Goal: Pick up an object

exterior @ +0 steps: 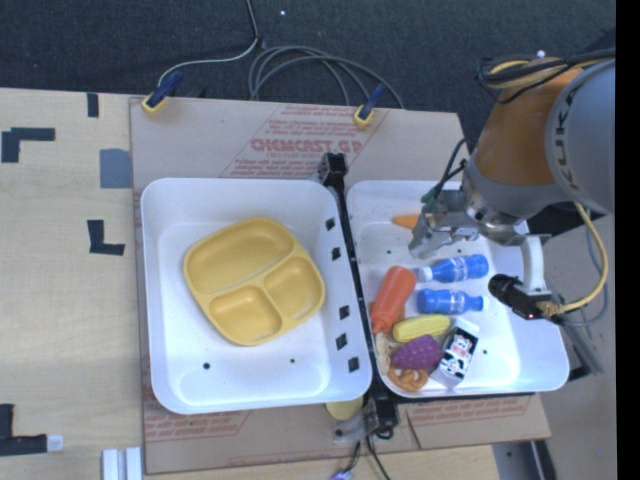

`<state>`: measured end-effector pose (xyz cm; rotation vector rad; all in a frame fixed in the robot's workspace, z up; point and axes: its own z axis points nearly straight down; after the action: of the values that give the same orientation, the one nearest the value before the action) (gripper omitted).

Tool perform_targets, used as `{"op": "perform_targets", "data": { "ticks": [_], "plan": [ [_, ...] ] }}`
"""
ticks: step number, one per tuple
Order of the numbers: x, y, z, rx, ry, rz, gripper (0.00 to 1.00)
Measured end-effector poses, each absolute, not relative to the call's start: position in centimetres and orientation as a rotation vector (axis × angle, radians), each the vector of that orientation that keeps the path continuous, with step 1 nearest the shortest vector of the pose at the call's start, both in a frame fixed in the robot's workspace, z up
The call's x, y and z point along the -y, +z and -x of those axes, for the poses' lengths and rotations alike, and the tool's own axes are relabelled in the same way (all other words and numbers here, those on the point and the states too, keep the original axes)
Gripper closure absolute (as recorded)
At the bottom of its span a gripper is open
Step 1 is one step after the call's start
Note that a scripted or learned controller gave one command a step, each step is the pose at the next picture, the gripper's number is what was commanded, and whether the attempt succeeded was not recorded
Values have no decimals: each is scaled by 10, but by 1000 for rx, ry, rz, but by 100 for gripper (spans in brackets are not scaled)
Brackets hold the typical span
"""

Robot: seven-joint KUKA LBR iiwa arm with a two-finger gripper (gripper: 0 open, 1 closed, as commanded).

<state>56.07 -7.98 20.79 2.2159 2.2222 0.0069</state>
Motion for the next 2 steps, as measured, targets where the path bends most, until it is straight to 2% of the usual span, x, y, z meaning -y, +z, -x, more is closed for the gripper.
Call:
{"op": "perform_targets", "data": {
  "ticks": [1,2],
  "plan": [
    [81,201,-561,-2223,-1,-2221,0],
    [141,197,-584,-2218,-2,-2223,0]
  ]
}}
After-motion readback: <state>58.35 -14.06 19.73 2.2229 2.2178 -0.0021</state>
